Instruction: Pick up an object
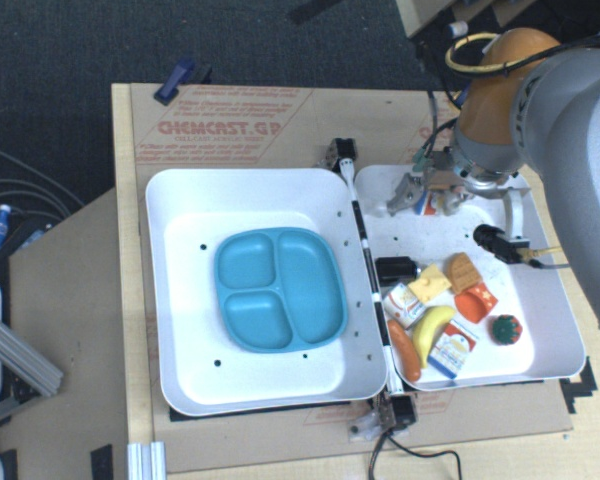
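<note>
On the surface (130, 268) stand two white bins side by side: the left bin (170, 218) holds one blue divided plate (278, 289), and the right bin (550, 338) holds a close heap of small things near its front. I count one banana (429, 329), one carrot (404, 350), one red tomato-like ball (506, 329), one brown piece (464, 269), one yellow block (430, 284), one orange-red piece (476, 303), one black block (395, 268) and two small printed packs (404, 302). Above the far end of the right bin hangs the pincer (427, 194), its two fingers spread apart with nothing between them, well apart from the heap.
</note>
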You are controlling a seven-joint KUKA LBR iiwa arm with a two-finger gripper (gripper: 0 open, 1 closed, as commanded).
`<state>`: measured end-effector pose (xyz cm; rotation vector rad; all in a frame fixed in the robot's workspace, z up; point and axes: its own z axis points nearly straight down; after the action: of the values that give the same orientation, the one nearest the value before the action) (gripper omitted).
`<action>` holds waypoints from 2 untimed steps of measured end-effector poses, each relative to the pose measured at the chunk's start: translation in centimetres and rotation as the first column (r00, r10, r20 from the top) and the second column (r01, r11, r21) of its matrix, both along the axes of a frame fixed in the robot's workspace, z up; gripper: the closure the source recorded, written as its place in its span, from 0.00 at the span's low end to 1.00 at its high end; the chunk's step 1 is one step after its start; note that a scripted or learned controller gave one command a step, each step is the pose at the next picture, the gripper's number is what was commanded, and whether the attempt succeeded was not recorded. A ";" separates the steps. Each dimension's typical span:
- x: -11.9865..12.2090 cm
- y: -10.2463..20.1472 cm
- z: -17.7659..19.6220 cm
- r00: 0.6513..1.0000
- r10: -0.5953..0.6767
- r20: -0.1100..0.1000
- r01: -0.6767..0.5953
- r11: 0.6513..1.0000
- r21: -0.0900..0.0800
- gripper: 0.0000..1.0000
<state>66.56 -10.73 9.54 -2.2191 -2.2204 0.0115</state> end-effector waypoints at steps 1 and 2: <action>0.1 0.0 1.1 1.000 0.001 0.003 -0.001 1.000 -0.001 1.00; 0.1 0.0 1.0 1.000 0.001 0.002 -0.001 1.000 -0.001 0.00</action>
<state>66.61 -10.70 10.57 -2.2199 -2.2232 0.0107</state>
